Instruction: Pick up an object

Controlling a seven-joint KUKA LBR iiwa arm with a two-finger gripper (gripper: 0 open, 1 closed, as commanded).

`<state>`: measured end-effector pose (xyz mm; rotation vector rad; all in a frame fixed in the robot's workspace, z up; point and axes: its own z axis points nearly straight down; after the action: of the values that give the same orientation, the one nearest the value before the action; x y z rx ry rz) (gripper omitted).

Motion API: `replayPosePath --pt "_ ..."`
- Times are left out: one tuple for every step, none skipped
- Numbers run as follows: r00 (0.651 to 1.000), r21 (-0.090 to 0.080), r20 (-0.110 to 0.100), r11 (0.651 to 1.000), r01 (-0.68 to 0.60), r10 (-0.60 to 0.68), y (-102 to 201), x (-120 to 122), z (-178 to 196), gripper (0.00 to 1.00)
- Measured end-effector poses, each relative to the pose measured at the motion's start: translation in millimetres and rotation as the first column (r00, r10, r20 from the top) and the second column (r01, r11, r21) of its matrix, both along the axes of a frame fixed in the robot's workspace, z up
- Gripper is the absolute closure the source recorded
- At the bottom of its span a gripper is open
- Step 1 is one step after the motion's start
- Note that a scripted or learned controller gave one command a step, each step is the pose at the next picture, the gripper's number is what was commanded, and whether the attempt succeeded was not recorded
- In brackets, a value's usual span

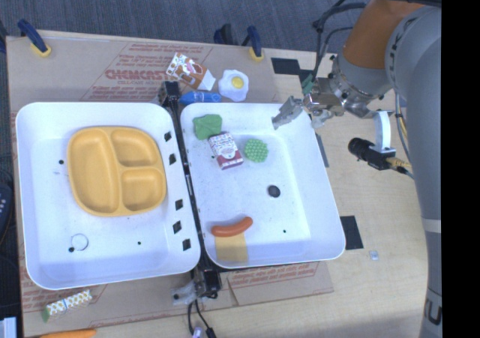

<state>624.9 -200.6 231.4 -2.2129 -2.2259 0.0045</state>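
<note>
Backdrop: grey ribbed carpet along the top, a tan bench below it, and a printed cardboard sheet under both bins, pinned by a blue clamp at its 10 o'clock corner.
Left bin: the left bin carries a yellow divided tray near its centre, with a small clear ring down at 7 o'clock.
Off the board: a candy wrapper lies on the cardboard below the left bin.
Between the bins, top: a small snack packet, a blue item and a fried-egg toy sit outside the bins, at 12 o'clock of the seam.
Right bin: in the right bin, a green leafy piece at 11 o'clock, touching a small red-and-white carton; a green bumpy ball just beside that; a dark disc near centre; a hot dog at 6 o'clock, resting on a tan slab.
Gripper: and here's the gripper, hanging over the right bin's 1 o'clock corner, fingers narrow, nothing between them!
Step in hand: the approach, I'd say; no object chosen or touched yet.
Next move calls for: swing toward 8 o'clock, spread the fingers, drop onto the nearest candidate, likely the green bumpy ball, which may roll off if pinched off-centre.
</note>
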Motion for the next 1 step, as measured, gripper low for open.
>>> replayPosePath --pt "0.998 -0.001 0.005 0.998 -0.06 0.06 60.1 19.9 -129.0 0.0"
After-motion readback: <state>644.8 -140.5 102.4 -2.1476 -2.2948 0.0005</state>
